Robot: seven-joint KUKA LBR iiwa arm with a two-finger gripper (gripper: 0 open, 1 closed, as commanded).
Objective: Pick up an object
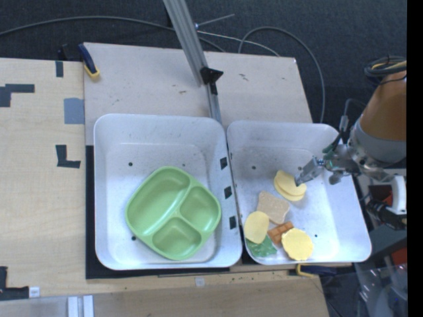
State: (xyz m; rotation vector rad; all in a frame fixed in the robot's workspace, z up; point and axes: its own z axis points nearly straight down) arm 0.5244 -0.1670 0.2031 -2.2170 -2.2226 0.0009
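Trouble is most likely to come from the shape of the target: the pale yellow disc (289, 185) lying right under the fingertips looks flat and smooth, with little edge to catch, so the jaws may skate over its rim and come away bare. It also seems to be two slices stacked, and a pinch could take only the top one or push both sideways. Whether the jaws are apart or together I cannot tell; the tip of the gripper (307, 174) is small, dark and seen at a slant, touching or just above the disc's upper right edge.

Below and to the left of the jaws, in the same right-hand bin (344, 243), lies a loose cluster: a tan square slice (273, 207) with a matte, bread-like face, a rounded yellow piece (256, 226), a small orange piece (281, 230), a green scrap (264, 248) and a second yellow disc (297, 244). They touch or overlap, so a grab there could drag neighbours along.

Well away to the left of the jaws, in the other bin (106, 177), sits a glossy light-green divided plate (173, 211) with three rounded compartments; its broad curved rim looks hard for narrow fingers to span.
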